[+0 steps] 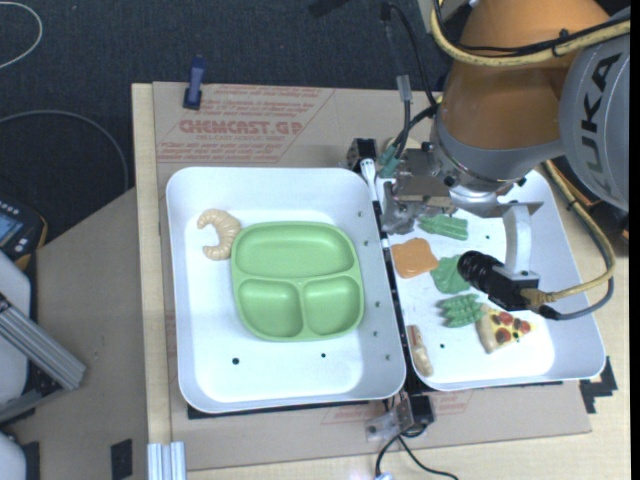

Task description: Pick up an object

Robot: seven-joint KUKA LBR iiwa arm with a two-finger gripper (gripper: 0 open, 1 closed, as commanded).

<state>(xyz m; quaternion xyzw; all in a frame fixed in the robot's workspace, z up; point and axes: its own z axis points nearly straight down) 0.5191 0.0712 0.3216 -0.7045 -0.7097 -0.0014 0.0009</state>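
Observation:
My gripper (403, 208) hangs low over the far left corner of the right bin (570, 353), under the big orange-banded wrist. Just below it lies an orange toast-like piece (413, 258). A green pea pod (445, 227) lies to the right of the gripper. Further forward are a green leafy piece (450, 276), a darker green leafy piece (461, 311), a pizza slice (503, 328) and a small brown stick-shaped piece (418, 348) by the bin's left wall. Nothing can be seen held.
The left bin (200, 358) holds a green divided plate (297, 278) and a tan croissant (218, 232) at the plate's upper left. The wall between the two bins runs right beside the gripper. The arm's body covers the right bin's far side.

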